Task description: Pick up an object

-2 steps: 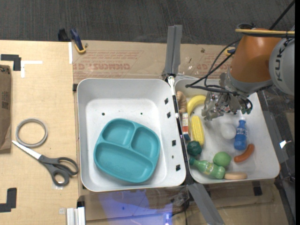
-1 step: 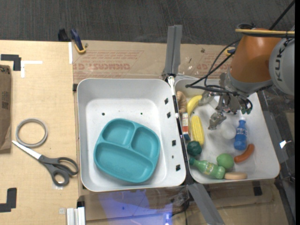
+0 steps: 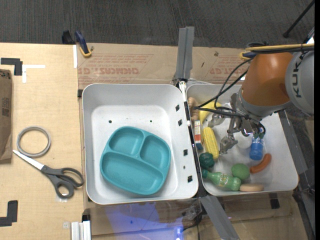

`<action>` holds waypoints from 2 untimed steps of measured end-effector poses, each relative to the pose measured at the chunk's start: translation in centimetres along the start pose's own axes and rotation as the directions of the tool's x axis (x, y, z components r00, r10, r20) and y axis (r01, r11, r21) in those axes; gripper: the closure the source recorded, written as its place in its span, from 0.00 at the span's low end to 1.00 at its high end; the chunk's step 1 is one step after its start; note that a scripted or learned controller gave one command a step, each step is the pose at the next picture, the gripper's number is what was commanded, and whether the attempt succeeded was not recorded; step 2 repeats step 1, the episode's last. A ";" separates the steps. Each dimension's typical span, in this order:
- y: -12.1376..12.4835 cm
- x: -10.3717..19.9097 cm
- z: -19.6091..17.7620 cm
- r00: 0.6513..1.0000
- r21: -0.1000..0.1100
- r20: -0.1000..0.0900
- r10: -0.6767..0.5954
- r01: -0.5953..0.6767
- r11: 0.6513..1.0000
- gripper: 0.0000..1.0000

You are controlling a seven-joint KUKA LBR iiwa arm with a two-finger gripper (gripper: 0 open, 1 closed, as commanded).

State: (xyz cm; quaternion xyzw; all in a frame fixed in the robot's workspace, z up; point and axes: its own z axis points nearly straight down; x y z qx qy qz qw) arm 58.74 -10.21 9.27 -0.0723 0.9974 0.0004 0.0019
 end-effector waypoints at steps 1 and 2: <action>-11.5 4.7 -0.1 0.992 0.003 0.001 -0.123 0.123 0.992 0.00; -11.5 4.7 -0.1 0.992 0.003 0.001 -0.123 0.123 0.992 0.00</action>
